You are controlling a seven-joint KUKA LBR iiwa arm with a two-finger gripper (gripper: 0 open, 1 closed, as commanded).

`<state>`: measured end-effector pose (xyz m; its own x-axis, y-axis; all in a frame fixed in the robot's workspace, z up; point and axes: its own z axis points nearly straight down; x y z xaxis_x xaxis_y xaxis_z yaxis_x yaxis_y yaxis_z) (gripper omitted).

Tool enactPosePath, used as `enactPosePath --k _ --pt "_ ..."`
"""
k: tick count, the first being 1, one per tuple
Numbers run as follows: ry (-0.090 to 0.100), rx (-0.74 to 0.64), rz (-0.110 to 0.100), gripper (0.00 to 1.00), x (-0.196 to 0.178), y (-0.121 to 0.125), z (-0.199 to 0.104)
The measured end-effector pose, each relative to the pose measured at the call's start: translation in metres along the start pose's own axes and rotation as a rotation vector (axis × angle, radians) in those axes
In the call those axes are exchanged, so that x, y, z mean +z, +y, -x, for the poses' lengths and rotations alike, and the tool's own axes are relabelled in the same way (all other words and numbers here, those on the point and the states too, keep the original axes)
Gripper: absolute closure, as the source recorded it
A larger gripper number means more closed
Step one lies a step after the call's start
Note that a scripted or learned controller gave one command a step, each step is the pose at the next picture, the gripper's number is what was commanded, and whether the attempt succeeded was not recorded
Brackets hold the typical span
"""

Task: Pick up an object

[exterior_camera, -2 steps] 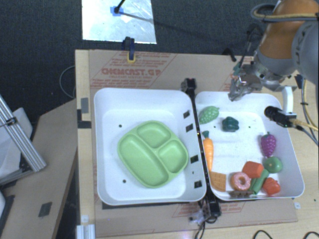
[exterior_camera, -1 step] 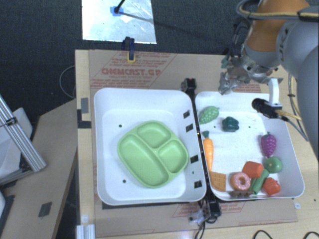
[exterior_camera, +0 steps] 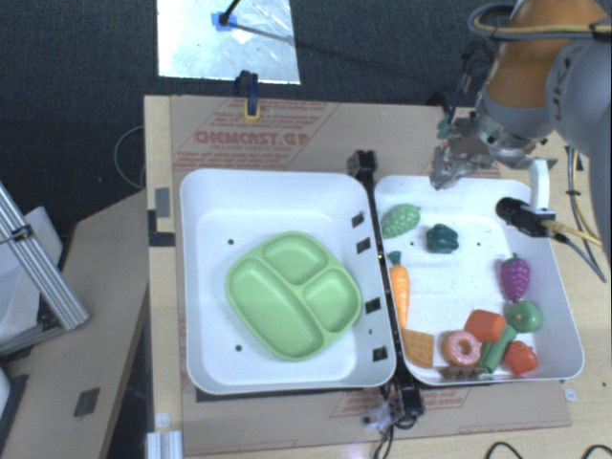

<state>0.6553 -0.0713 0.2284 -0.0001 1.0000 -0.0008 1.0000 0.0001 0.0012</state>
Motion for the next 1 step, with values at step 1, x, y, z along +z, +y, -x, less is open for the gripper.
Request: enactPosePath --k 1 --pt "0.0 -0.005 0.002 1.0 0.006 0.015 -0.0077"
